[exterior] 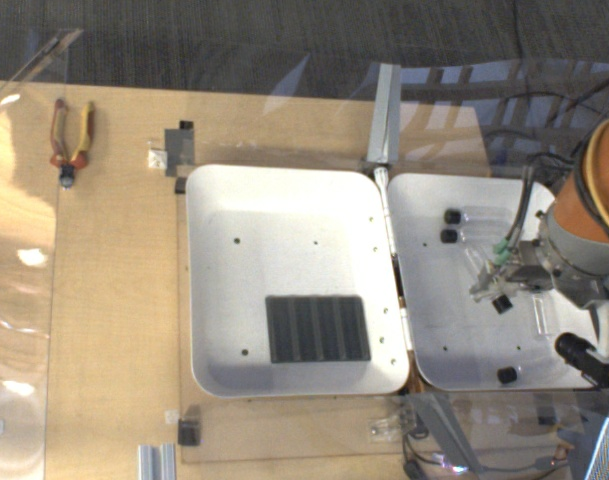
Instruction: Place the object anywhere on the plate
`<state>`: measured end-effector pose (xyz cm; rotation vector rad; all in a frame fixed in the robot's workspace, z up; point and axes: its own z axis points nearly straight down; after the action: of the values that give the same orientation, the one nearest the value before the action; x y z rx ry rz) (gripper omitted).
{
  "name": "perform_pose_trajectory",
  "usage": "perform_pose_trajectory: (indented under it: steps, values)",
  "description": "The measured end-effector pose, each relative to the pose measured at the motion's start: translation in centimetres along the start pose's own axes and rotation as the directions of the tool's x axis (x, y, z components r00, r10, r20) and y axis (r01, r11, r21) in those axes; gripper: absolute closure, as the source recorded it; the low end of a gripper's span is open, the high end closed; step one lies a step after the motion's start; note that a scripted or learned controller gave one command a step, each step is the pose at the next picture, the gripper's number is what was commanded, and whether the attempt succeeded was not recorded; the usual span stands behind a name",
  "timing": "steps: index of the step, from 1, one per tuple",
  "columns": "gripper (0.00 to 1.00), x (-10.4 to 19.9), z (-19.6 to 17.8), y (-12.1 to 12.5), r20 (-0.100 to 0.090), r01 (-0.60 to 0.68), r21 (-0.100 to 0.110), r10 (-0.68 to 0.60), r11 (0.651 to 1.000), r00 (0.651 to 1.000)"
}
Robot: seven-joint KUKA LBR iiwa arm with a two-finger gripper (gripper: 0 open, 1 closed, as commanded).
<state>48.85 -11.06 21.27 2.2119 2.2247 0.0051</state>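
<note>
Nearest the camera, a small dark block (506,375) lies on the floor of the right bin (434,358), a shallow white tray with rounded corners. In the left bin (214,358), near its front wall, sits the plate (317,329): a dark grey rectangle with lengthwise ribs, matte. Farther back in the right bin, the gripper (494,288) hangs low over the floor with a small black piece (501,304) just beside its tip; whether it is spread or pinching cannot be told. Beyond lie two black knobs (450,225), close together. Farthest away, on the tan wooden bench (104,298), lie pliers (70,140) with red and yellow handles.
</note>
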Motion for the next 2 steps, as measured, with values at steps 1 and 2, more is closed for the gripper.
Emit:
perform_pose_trajectory:
  steps: [1, 2]
  values:
    - [1.00, 5.5, 1.5, 5.8, 0.000, -0.257, 0.002, 0.257, 0.966, 0.966]
    - [1.00, 12.3, 2.9, 10.1, 0.000, -0.283, 0.004, 0.283, 0.959, 0.959]
